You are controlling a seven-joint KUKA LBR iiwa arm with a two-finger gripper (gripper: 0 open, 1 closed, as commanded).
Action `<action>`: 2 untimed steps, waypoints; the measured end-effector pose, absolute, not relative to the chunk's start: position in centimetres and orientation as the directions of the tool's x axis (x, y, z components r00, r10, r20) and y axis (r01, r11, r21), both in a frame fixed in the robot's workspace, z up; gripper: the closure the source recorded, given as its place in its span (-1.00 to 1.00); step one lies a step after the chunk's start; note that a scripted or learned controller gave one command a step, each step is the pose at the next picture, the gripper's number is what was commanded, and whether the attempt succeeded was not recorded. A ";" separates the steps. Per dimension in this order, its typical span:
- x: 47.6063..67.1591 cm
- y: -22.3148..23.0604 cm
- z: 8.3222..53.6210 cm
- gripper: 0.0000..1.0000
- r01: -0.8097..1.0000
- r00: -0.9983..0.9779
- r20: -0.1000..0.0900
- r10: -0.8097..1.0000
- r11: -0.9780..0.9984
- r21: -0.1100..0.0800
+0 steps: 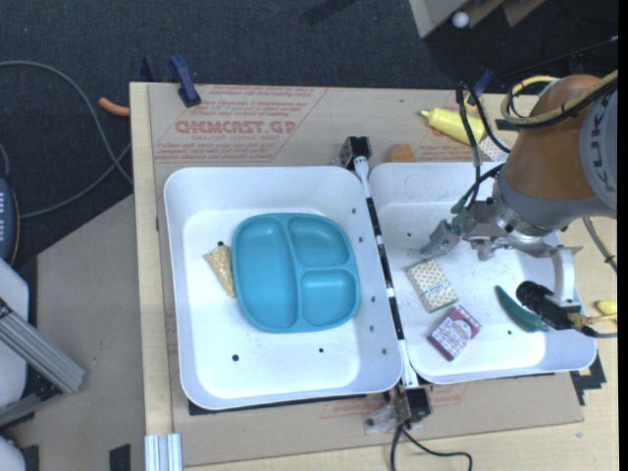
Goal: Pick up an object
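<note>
My gripper (459,246) hangs low over the upper middle of the right bin (412,189), open, with nothing between its spread fingers. Just below its left finger lies a small pale dotted packet (432,285). Further toward the front sits a small red and white box (453,333). A green curved object (511,308) rests at the bin's right side, partly under the arm's hardware. In the left bin (196,341) a teal divided plate (294,271) lies flat, and a tan flat piece (222,268) is tucked against its left edge.
On the cardboard behind the right bin lie a yellow object (446,123) and a small orange bit (400,152). A blue clamp (183,78) grips the board's back left corner. The ridge between the bins (378,253) runs just left of the packet.
</note>
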State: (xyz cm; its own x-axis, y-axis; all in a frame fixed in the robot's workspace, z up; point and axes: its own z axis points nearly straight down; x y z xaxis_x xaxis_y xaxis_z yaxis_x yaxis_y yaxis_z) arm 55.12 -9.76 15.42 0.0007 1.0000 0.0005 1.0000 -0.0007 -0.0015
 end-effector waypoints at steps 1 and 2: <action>56.9 -10.4 8.9 -1.00 1.000 0.000 0.002 1.000 0.000 0.007; 52.7 -9.8 8.9 -1.00 1.000 0.001 -0.001 1.000 -0.001 0.013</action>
